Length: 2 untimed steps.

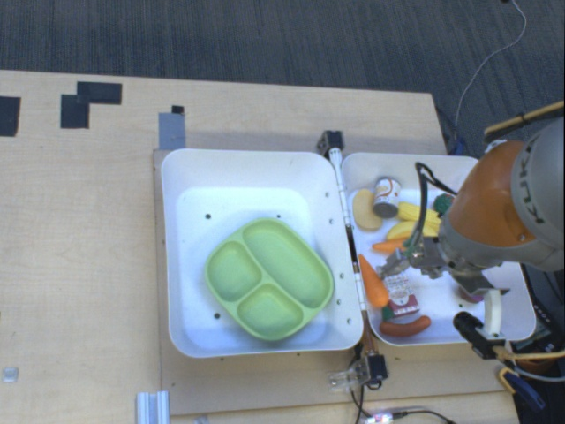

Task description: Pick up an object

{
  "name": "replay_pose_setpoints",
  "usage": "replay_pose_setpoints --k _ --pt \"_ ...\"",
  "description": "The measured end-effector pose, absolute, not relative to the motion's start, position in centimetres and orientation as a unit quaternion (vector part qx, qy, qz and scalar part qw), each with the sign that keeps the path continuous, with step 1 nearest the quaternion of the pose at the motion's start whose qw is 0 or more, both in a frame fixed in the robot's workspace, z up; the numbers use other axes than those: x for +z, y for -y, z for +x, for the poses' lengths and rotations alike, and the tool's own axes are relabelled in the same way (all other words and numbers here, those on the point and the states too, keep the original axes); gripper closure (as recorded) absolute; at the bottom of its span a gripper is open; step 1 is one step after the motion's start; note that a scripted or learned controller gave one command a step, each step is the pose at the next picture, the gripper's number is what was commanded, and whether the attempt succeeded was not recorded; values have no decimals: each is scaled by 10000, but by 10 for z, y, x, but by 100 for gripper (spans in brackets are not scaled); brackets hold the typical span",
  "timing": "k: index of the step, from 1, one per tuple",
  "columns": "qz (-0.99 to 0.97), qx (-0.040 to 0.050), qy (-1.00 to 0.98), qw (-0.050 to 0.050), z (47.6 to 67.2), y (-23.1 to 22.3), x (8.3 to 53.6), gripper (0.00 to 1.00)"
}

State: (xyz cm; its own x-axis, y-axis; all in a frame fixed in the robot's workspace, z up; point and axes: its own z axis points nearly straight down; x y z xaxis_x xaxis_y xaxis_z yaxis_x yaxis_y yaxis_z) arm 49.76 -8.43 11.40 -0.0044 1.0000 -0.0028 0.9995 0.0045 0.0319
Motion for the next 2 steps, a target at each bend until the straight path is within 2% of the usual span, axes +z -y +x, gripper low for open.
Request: replay_pose_setpoints --k 1,2 --pt "7092 27 -7049 130 492 90 90 0" --pt "7062 47 -7079 102 493 85 99 100"
